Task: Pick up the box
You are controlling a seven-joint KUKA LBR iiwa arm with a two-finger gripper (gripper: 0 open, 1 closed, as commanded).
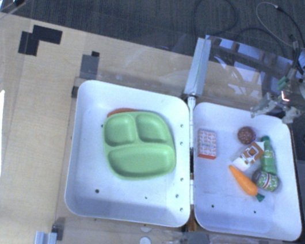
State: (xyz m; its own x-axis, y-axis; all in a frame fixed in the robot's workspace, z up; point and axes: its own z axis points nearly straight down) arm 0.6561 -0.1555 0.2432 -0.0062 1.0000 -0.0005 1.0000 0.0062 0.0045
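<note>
Pincer (pixel 276 107) spread wide, holding nothing, poised over the right bin's (pixel 241 216) one o'clock rim. Box (pixel 207 144) flat at that bin's ten o'clock, well apart.

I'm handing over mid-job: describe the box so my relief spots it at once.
Look at the right white bin, not the left one with the green divided tray. The box lies flat near that bin's left wall, apart from the cluster of carrot, bottle and can. It is the only flat rectangle, pinkish-red with a grid pattern.
</note>
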